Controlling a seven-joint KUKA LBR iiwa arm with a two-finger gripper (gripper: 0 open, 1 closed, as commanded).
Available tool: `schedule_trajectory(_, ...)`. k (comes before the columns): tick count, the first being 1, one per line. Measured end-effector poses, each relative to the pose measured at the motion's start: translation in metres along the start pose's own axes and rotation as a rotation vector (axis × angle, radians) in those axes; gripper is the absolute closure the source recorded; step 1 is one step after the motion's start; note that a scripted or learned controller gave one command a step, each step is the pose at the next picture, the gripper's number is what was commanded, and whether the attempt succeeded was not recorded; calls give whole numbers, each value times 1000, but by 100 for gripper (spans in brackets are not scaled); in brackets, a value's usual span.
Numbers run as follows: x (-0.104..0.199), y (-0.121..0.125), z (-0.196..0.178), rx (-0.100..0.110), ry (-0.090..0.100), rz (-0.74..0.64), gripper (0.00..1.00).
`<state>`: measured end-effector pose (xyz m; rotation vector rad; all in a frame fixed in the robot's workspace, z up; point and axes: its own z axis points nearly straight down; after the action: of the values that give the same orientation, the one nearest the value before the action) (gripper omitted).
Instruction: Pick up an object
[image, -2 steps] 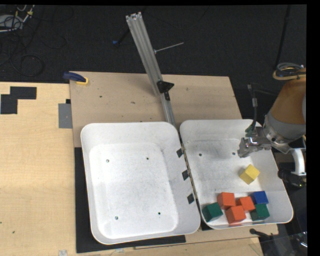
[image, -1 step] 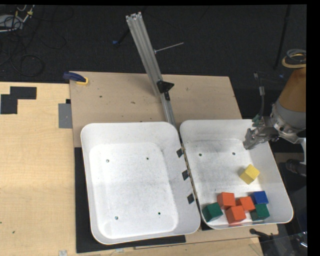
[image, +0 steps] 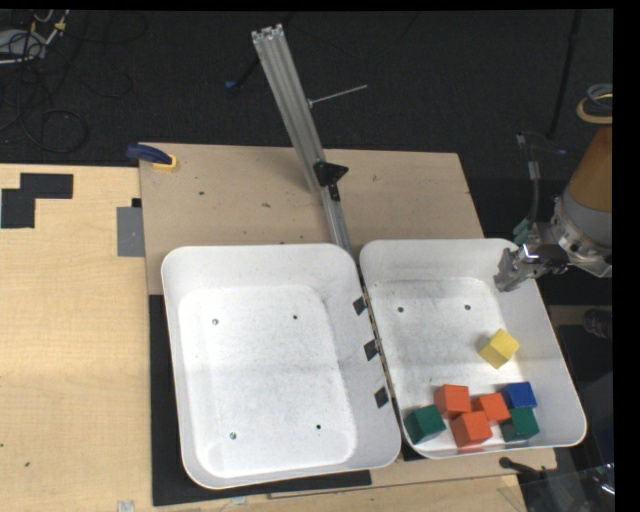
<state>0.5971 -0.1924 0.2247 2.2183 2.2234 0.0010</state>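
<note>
In the right bin (image: 430, 270) a yellow cube (image: 498, 347) lies alone near the right wall. Further toward the front corner sits a cluster of blocks: three orange ones (image: 471, 410), a blue one (image: 518, 395) and two green ones (image: 425, 422). My gripper (image: 514, 268) hangs over the bin's far right rim, above and behind the yellow cube. It is apart from all the blocks, and nothing shows between its fingers.
The left bin (image: 190, 275) lies beside the right one, joined by black clips (image: 370, 350). A slanted aluminium rail (image: 300, 120) rises behind the bins. A blue and yellow clamp (image: 152, 156) lies at the board's far left corner.
</note>
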Motion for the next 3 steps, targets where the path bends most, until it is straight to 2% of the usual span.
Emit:
schedule_trajectory(1,62,0,-4,4,3,-3,100)
schedule_trajectory(3,170,0,12,5,3,-2,100)
